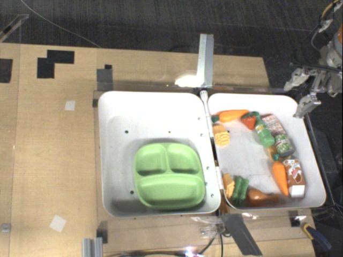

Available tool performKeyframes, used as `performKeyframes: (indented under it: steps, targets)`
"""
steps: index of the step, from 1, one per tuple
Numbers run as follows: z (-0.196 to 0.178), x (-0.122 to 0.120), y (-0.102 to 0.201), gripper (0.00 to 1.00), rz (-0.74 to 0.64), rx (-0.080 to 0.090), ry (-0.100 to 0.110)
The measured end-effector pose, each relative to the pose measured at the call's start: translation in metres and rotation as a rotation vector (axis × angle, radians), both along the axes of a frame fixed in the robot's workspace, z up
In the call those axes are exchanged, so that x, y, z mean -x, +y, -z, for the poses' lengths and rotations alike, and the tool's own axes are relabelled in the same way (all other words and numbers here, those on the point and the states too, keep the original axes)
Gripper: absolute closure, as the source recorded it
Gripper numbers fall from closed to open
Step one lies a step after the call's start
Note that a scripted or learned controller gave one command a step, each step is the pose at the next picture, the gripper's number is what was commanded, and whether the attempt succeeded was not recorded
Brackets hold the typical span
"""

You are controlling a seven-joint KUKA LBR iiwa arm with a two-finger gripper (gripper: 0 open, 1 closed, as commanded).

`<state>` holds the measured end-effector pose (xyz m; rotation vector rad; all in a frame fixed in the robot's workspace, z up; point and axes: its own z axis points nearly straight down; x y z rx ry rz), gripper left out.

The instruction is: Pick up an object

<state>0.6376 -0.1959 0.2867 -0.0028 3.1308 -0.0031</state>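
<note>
Left bin [115, 143]: green divided tray [169, 174] at 6 o'clock. Right bin [313, 170]: toy foods ring the walls, carrot [280, 177] at 4 o'clock. Gripper [304, 92] hovers at 1 o'clock over corner, fingers spread, holding nothing.

I see a tan bench [48, 159] carrying two white bins side by side, touching: the left bin [115, 116] and the right bin [316, 189].

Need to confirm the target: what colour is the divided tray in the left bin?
Green tray, camera view.
</note>
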Motion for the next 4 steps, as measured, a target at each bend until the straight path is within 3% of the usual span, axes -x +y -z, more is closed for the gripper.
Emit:
performKeyframes:
  steps: [1, 2, 3, 4]
  targets:
    - [0.139, 0.061, -0.003, 0.0, -0.159, -0.002, 0.01]
    - [0.196, 0.119, -0.01, 0.0, -0.232, 0.004, -0.006]
    - [0.195, 0.126, 0.021, 0.0, -0.492, 0.011, -0.009]
    - [0.194, 0.135, 0.044, 0.0, -1.105, 0.022, -0.01]
